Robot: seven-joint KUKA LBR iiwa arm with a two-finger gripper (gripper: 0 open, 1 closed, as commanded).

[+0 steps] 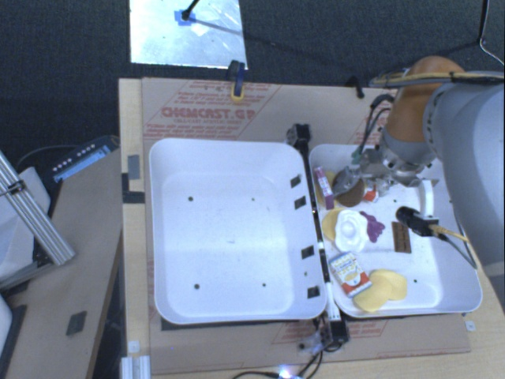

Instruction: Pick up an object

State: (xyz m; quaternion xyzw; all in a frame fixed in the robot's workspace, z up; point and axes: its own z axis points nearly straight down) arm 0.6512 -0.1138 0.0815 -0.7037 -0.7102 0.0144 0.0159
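The grey arm with an orange band [442, 109] reaches in from the right over the far part of the right shallow white plastic bin [446, 279]. Its two-finger gripper [369, 177] hangs low over the far left part of that bin. From this slant it cannot be told how far the gripper is open, nor whether it has hold of anything.

A brown round object [346, 186] lies just left of the gripper, so close that touching or apart cannot be judged. Left of it, by the bin's left wall, lies a narrow pink and white packet [323, 186], its length running far to near. Nearer than the brown round object sits a white round piece on a pale yellow base [350, 229], and a small purple lumpy item [372, 226] touches its right side. Further right lies a dark brown rectangular bar [401, 238]. In the near left corner stands a small red and white carton [346, 269], tilted, and just right of it is a flat yellow curved piece [382, 288] close to the near wall.

The left shallow white plastic bin [229, 227] sits beside the right one, with black clips [304, 204] along their shared edge. Both bins rest on a brown cardboard sheet with red print [209, 110].
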